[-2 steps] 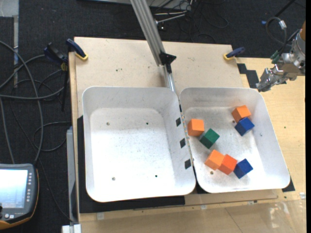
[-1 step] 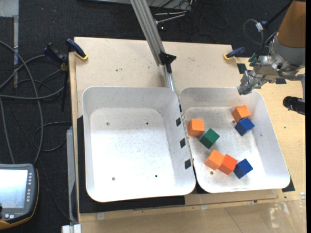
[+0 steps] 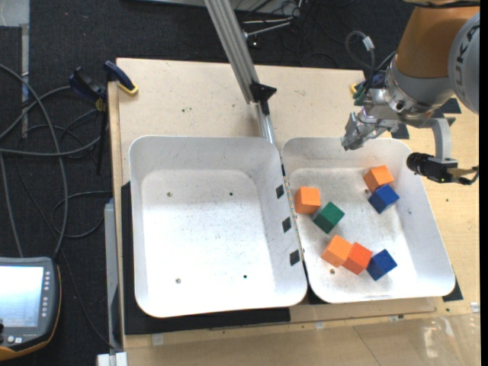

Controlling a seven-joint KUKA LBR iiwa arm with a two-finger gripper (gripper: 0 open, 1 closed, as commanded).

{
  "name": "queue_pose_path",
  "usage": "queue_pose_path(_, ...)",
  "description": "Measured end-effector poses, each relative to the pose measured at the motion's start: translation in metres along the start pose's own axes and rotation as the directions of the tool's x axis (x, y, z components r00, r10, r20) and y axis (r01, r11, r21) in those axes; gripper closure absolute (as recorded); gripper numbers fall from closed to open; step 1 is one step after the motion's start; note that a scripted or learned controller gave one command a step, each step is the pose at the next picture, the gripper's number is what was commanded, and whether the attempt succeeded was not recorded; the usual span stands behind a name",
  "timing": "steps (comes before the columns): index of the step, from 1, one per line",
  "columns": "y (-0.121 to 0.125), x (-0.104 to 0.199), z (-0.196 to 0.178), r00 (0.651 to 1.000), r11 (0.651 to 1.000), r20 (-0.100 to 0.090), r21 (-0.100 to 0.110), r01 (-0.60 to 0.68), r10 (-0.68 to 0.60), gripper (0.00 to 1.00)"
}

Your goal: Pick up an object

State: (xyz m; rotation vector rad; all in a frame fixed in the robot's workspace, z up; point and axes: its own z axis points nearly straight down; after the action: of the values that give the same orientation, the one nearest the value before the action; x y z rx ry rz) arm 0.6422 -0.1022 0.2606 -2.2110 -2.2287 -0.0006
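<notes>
At the far left we list a grey handheld screen unit (image 3: 23, 303) and loose black cables (image 3: 46, 128) on dark carpet. Next, the pale wooden desk (image 3: 198, 97), matte and speckled, with a blue and yellow clamp (image 3: 114, 78) on its left corner and a slanted aluminium bar (image 3: 232, 40) crossing its top. We note the left bin (image 3: 145, 204), shallow white plastic with rounded corners and dirt specks. The right bin (image 3: 427, 227) carries the blocks, all small cubes lying flat at varied angles: an orange block (image 3: 308, 199), a green block (image 3: 329, 216), two orange blocks (image 3: 347, 253) touching, a blue block (image 3: 381, 264) just beside them, and an upper orange block (image 3: 378, 178) touching another blue block (image 3: 383, 197). The tool (image 3: 355, 136) hangs over that bin's upper rim; we cannot tell its grip state.
</notes>
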Motion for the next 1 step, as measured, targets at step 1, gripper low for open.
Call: queue_pose_path(1, 0.0096, 0.0616, 0.0003, 1.000, 1.000, 0.000, -0.003, 0.000, 0.000, 1.00)
